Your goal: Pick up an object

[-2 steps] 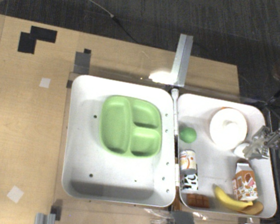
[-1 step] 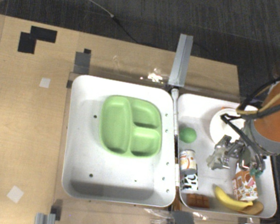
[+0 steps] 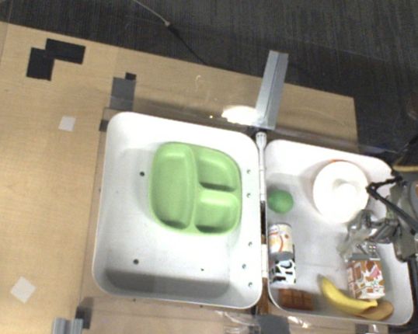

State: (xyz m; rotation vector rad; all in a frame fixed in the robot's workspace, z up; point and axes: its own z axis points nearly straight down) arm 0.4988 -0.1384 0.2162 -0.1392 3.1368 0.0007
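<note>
Two white bins side by side on wooden bench [image 3: 23, 196]; dark carpet [image 3: 219, 6] beyond; left bin [image 3: 111, 265] with green divided tray [image 3: 194, 187]; right bin [image 3: 307, 170] with white bowl [image 3: 339, 189], green ball [image 3: 280, 201], can [image 3: 280, 252], banana [image 3: 346, 296], patterned carton [image 3: 367, 278]; gripper [image 3: 361, 240] just above carton, finger state impossible to tell.

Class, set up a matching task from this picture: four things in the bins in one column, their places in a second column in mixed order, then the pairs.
1 green divided plate
2 banana
3 green ball
4 white bowl

A right bin, far side
B left bin, middle
C right bin, near edge
D right bin, beside the divider

Pairs: 1-B, 2-C, 3-D, 4-A
</note>
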